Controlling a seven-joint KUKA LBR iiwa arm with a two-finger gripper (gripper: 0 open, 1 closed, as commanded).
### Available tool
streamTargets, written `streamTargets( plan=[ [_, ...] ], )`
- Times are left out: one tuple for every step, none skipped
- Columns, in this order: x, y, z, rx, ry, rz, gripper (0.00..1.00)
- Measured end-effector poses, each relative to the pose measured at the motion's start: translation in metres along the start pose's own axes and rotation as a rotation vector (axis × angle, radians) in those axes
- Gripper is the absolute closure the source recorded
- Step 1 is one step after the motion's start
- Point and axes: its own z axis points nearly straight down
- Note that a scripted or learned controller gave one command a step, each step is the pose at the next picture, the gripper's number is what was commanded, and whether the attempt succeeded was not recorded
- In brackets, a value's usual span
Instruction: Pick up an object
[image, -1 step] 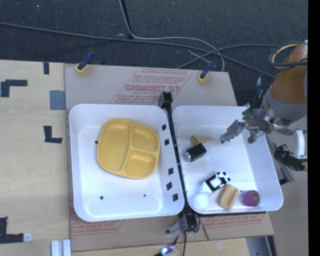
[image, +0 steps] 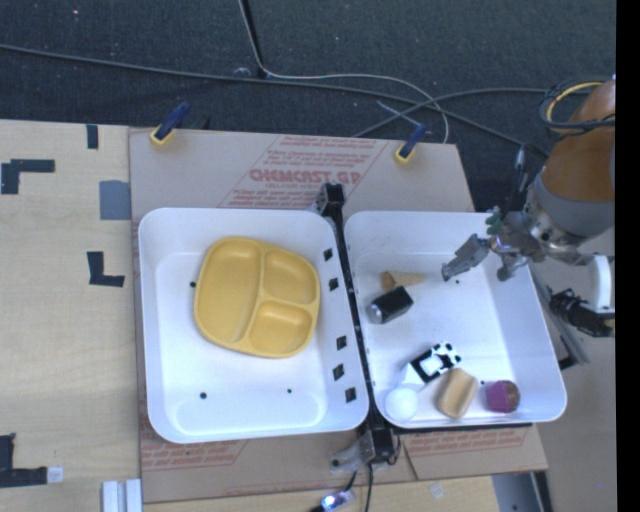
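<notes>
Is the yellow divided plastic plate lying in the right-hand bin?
No, the yellow divided plastic plate lies in the left white bin.

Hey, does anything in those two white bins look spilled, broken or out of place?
Nothing stands out. The yellow divided plate lies flat in the left bin, a bit askew to its walls. The right bin holds small items loosely scattered, among them a black cylinder on its side. Nothing looks spilled or broken. The hand hovers there.
</notes>
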Motion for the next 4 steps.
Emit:
streamTargets(
  plan=[
    [0.003,0.0,0.044,0.004,0.0,0.0,0.0],
    [0.0,0.002,0.106,0.004,0.0,0.0,0.0],
    [0.0,0.002,0.137,-0.001,-0.002,0.0,0.0],
    [0.0,0.003,0.125,-0.005,-0.004,-0.001,1.0]
  ],
)
